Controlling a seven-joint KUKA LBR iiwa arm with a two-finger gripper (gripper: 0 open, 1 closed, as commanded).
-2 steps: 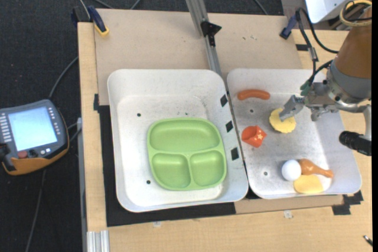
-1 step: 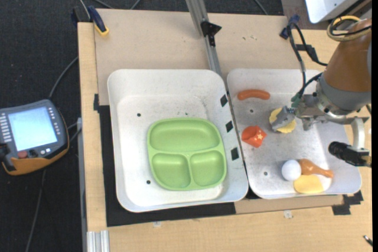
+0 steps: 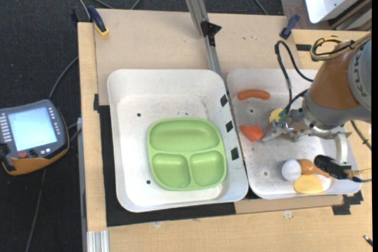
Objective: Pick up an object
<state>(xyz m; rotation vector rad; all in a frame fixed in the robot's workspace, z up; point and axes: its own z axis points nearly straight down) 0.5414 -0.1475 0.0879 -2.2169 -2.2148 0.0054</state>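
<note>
The right bin holds several small objects. An orange sausage lies near its far edge. A red-orange wedge sits by the bin's left wall. A small yellow piece shows just above my gripper, which hangs low over the middle of this bin, right of the wedge. A white ball, an orange piece and a pale yellow lump crowd the near right corner. Nothing is visibly held.
The left bin carries a green divided plate. A metal pole slants down between the bins. Black cables hang beside the arm. A teach pendant lies off the bench at left.
</note>
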